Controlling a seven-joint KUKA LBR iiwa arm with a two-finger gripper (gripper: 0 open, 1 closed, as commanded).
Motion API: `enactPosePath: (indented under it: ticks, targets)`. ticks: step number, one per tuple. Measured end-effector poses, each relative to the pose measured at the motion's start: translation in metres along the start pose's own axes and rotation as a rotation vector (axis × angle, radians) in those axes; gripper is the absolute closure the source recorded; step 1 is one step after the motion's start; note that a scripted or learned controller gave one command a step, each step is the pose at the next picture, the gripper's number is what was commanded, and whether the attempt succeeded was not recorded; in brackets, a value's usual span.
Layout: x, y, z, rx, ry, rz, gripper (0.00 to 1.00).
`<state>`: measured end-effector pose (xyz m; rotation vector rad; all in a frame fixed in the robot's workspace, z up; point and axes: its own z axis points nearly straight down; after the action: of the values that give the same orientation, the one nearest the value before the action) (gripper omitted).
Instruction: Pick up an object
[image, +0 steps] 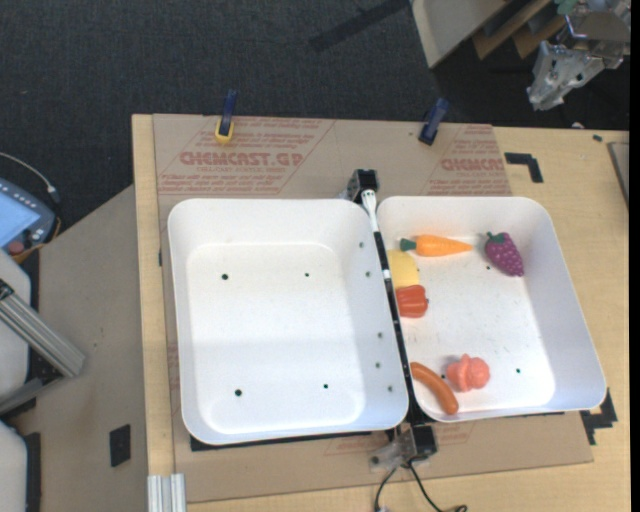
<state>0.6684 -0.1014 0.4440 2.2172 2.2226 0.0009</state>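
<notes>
The right bin (560, 300) holds several toy foods. An orange carrot (437, 244) lies near its back left, with a purple bunch of grapes (505, 253) to its right. A yellow piece (402, 268) and a red pepper (411, 300) sit against the left wall. An orange-brown sausage (434, 387) and a pink fruit (467, 373) lie near the front left corner. My gripper (560, 72) hangs at the top right of the view, beyond the bench's back edge and far from every object.
The left bin (200, 300) stands beside the right one, their walls touching along a clipped seam (382, 290). Two blue clamps (228, 115) (434, 120) pin the cardboard sheet at the back. A cable runs off the front edge (400, 470).
</notes>
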Motion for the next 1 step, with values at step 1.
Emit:
enactPosePath:
  ticks: [1]
  targets:
    - [-0.0007, -0.0008, -0.0146, -0.008, -0.004, 0.001, 1.00]
